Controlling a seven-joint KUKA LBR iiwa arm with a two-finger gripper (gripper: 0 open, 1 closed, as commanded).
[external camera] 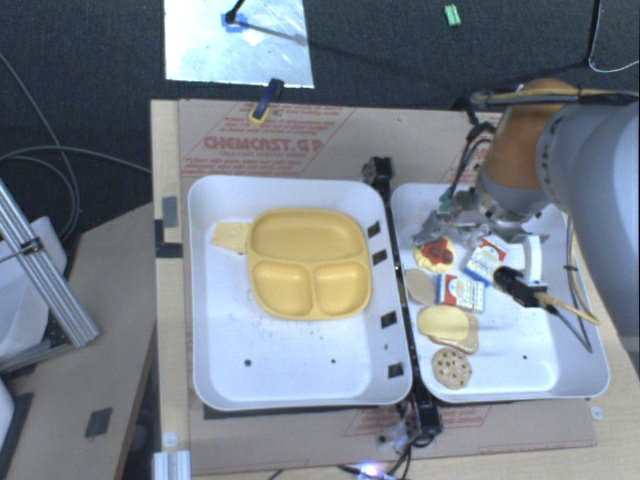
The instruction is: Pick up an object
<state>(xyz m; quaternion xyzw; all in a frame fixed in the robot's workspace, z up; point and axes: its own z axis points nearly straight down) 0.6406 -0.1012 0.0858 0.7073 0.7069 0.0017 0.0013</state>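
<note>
The arm point(560, 148) fills the two o'clock corner. A yellow tray point(305, 263) sits in the left bin point(215, 368). In the right bin point(570, 368) lie a carton point(462, 291), cookie point(452, 369) and red toy point(435, 256); the gripper point(440, 226) touches that toy at eleven o'clock.

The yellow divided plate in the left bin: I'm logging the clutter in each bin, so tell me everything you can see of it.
The yellow divided plastic plate is a rounded rectangle with three compartments: one wide one along the far side and two smaller ones on the near side. It looks matte and smooth and holds nothing. It lies flat and upright on the floor of the left white bin, roughly in the middle. At its far-left corner, a pale yellow flat piece sticks out from beneath its rim. The claw is away, over the right bin.
</note>
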